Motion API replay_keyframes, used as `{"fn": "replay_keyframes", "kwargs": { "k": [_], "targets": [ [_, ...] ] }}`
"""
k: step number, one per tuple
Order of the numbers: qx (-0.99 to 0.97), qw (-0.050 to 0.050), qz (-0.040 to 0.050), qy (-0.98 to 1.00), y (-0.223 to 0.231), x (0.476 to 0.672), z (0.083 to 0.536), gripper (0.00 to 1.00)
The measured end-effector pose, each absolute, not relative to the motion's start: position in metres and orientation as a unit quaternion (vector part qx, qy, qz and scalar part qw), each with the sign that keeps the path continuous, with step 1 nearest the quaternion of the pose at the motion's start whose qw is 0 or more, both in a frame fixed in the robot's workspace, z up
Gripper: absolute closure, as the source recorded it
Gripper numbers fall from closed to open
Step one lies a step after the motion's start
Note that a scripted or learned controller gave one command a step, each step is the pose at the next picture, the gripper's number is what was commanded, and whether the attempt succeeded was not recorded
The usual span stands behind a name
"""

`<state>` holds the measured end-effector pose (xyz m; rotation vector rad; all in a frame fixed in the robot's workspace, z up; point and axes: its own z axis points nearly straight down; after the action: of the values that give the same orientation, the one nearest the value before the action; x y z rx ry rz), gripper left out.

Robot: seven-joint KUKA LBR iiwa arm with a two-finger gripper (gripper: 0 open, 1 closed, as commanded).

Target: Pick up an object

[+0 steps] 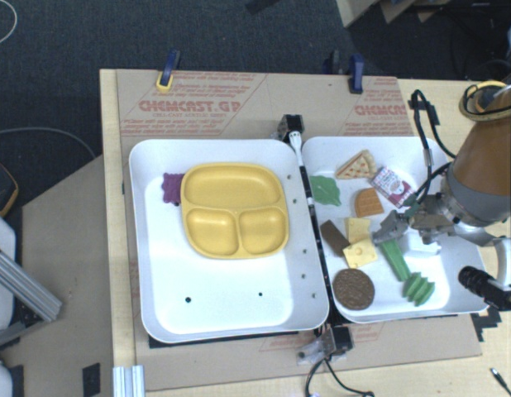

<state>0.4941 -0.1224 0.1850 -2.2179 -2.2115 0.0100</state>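
The right bin (322,151) holds several toy foods. Along its back lie a tan wedge (355,165) and a red-and-white wrapper (391,184). A green leaf (325,190) and an orange piece (368,203) sit further forward. Nearer the front are a brown bar (333,236), a yellow cheese slice (359,252), a round brown cookie (353,289) and a long green vegetable (408,275). My gripper (393,228) reaches in from the right and hovers low over the bin's middle. It sits just above the upper end of the green vegetable, right of the cheese.
The left bin (156,246) carries a yellow divided plate (235,208) with a purple item (172,188) at its left edge. The grey arm with its orange band (485,168) covers the right bin's right side. Clamps (355,74) grip the cardboard's far edge.
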Motion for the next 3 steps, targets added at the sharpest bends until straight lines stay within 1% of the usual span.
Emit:
{"fn": "replay_keyframes", "kwargs": {
  "k": [1, 2, 3],
  "targets": [
    [-0.707, 0.0, 0.0, -0.707, -0.122, 0.497, 0.19, 0.0],
    [-0.707, 0.003, 0.0015, -0.707, -0.125, 0.5, 0.145, 0.0],
    [-0.707, 0.004, 0.0017, -0.707, -0.125, 0.493, 0.101, 0.0]
  ]
}}
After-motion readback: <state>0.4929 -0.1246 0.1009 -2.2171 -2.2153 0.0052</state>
